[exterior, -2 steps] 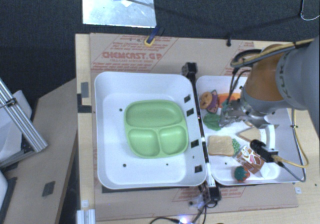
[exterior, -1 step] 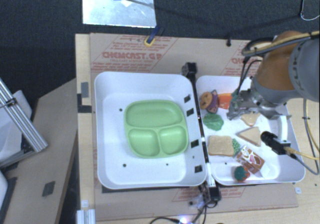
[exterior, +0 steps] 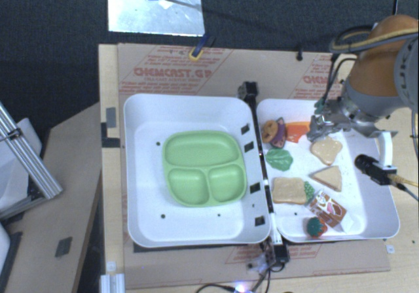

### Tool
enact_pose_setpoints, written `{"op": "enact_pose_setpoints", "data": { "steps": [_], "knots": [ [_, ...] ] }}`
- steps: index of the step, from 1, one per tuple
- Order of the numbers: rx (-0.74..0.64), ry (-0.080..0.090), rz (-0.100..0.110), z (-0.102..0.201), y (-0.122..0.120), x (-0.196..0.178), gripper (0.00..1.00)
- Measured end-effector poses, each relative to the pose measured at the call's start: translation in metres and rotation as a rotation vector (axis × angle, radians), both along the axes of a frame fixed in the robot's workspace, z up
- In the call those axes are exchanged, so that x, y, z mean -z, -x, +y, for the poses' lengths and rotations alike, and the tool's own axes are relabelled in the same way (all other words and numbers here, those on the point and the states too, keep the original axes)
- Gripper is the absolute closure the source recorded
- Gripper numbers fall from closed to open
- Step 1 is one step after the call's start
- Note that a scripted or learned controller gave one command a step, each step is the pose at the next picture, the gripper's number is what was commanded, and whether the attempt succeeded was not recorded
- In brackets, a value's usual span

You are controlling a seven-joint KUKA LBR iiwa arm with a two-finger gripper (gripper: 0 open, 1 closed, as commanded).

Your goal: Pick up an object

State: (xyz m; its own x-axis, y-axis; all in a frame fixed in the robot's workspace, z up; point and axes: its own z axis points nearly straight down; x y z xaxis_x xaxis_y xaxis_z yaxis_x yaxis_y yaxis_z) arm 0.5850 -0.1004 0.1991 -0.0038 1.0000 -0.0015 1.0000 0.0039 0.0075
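Two white bins are sitting side by side on the worktop (exterior: 111, 154). The left bin (exterior: 141, 121) is holding one green divided plate (exterior: 204, 167) with three compartments. The right bin (exterior: 383, 220) is holding the toy food: one brown-and-purple piece (exterior: 273, 132) touching one orange piece (exterior: 298, 131), one green leafy piece (exterior: 279, 159), one pale bread-shaped piece (exterior: 325, 150), one tan wedge (exterior: 328, 178), one square toast slice (exterior: 288, 190), one red-and-white packet (exterior: 326, 210), and one small green-and-red piece (exterior: 315, 226) at the near edge.

The arm is reaching in from the right. The pincer (exterior: 319, 127) is hanging over the far part of the right bin, just beside the orange piece and above the bread-shaped piece. Its opening cannot be told, and no piece is visibly in its grip.
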Motion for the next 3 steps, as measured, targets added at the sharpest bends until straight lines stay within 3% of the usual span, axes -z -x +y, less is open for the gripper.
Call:
{"op": "enact_pose_setpoints", "data": {
  "steps": [1, 2, 3],
  "knots": [
    [0.0, -0.001, 0.003, 0.0, -0.001, -0.027, 1.0],
    [-0.006, -0.003, 0.007, 0.054, -0.001, -0.017, 1.0],
    [-0.006, -0.004, 0.005, 0.108, 0.008, -0.033, 1.0]
  ]
}}
